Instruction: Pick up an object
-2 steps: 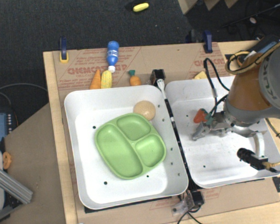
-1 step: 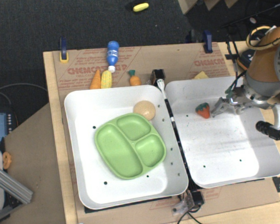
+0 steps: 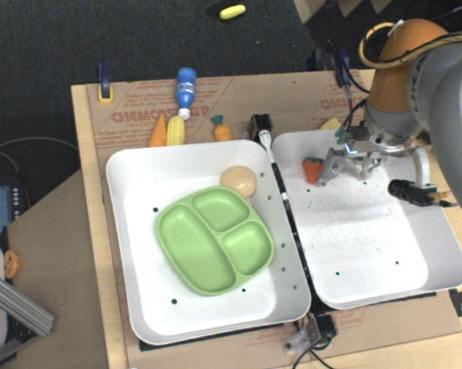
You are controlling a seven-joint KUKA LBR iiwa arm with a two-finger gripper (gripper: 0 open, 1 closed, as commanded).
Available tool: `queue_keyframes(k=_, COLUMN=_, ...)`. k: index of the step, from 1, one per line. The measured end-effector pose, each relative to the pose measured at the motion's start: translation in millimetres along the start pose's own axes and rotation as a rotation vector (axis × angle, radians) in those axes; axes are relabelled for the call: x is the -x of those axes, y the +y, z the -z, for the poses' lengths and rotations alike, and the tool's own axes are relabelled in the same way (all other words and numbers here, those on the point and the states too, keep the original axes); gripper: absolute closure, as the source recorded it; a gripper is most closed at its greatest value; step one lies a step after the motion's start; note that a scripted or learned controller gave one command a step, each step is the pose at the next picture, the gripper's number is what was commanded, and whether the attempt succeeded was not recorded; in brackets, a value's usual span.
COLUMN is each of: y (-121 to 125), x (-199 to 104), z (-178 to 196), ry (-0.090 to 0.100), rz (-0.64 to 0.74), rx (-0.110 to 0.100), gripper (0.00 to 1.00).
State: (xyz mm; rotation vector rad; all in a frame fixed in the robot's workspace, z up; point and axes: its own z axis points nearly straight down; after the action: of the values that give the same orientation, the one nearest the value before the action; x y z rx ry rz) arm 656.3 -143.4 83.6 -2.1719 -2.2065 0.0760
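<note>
**Gripper low beside the red object in the right bin**

I see the gripper point(image 3: 343, 164) down in the upper left of the right bin point(image 3: 382, 263), just right of a small red object point(image 3: 313, 169). I cannot tell how far it is open, or whether it touches the object. In the left bin point(image 3: 145, 300), centre frame, a green divided plate point(image 3: 214, 239) lies beside a beige ball point(image 3: 239, 180).

The arm point(image 3: 448, 96) is big, round and grey, with an orange band point(image 3: 400, 52) near its end. The gripper point(image 3: 343, 164) is small, silver metal. Thin wires loop beside it.
</note>
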Motion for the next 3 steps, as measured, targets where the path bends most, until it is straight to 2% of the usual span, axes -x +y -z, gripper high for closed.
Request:
queue_keyframes(k=1, y=-6, x=-41, z=2, ry=0.009, rz=-0.012, rx=0.026, gripper=0.00)
queue_keyframes(k=2, y=11, x=-51, z=1, ry=0.003, rz=-0.015, rx=0.065, gripper=0.00)
queue_keyframes(k=3, y=11, x=-35, z=2, ry=0.002, rz=-0.017, rx=0.067, gripper=0.00)
